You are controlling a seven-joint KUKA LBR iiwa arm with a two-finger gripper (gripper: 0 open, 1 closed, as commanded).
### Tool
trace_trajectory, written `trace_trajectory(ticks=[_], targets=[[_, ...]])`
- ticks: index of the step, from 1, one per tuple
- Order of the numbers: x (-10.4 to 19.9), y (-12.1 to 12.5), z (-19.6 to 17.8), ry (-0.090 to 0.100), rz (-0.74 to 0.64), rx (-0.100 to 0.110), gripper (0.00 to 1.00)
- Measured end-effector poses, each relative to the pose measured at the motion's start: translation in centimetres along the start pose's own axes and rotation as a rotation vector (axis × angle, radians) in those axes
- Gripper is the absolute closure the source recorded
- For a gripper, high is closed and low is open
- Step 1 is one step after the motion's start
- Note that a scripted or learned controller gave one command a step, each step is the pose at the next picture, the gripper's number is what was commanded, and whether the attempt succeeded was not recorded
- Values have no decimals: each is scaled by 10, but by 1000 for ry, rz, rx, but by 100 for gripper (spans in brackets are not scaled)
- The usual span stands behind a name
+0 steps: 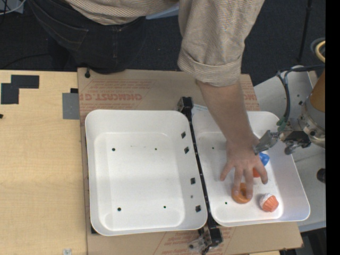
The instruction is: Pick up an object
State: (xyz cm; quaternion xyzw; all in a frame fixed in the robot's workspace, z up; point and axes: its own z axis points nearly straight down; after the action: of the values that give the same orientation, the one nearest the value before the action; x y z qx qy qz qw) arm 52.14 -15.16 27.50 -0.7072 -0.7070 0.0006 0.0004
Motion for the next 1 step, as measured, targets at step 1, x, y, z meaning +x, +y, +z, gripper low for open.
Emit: trace_trajectory(ticks=[1], targets=[[20,97,139,3,-3,7,0]])
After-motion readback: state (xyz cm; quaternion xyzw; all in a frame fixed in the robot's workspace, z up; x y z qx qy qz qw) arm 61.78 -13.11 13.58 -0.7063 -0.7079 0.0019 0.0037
